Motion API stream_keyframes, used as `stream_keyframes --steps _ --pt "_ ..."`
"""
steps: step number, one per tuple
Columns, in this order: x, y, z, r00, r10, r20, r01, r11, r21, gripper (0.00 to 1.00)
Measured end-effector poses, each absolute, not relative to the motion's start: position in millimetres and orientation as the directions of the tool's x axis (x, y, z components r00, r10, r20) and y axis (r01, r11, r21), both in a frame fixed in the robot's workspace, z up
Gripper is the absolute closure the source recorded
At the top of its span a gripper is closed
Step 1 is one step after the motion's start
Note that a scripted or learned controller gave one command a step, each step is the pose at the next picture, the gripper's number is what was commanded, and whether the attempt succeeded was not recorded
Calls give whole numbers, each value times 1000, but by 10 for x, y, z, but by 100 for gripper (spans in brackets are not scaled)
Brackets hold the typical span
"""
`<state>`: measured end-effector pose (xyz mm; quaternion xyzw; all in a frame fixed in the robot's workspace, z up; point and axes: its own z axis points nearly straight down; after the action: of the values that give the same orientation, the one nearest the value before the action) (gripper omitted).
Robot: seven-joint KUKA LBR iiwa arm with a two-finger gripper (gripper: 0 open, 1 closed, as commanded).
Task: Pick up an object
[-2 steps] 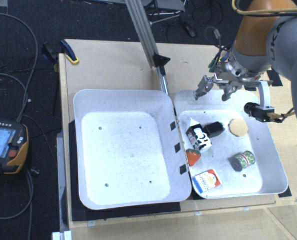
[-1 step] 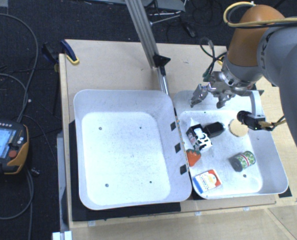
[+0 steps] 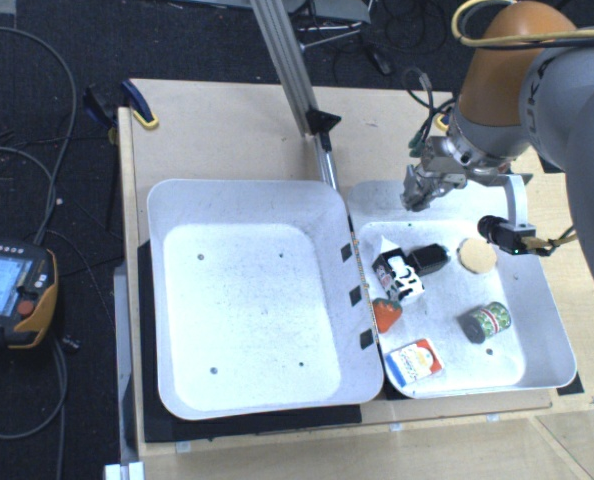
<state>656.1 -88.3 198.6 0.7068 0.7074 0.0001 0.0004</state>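
Your hand (image 3: pixel 418 200) hung over the far rim of the right bin (image 3: pixel 537 368); from this angle I couldn't tell its state, and nothing showed in it. Objs lay in that bin: black-white item (image 3: pixel 401 274), red piece (image 3: pixel 387 315), cream ball (image 3: pixel 477 256), green can (image 3: pixel 487 321), red-white pack (image 3: pixel 415 361). Left bin (image 3: pixel 177 218) sat beside it on the table (image 3: pixel 227 118).

Grey arm (image 3: pixel 567 98), orange band (image 3: pixel 512 63), yellow cable (image 3: pixel 477 13)
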Motion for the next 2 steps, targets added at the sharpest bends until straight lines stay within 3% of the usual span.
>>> stream_keyframes --steps 1,2 --pt "6357 -211 1884 -4 1000 1 1000 4 0 100" --pt "6005 -433 4479 0 1000 0 1000 0 6 100"
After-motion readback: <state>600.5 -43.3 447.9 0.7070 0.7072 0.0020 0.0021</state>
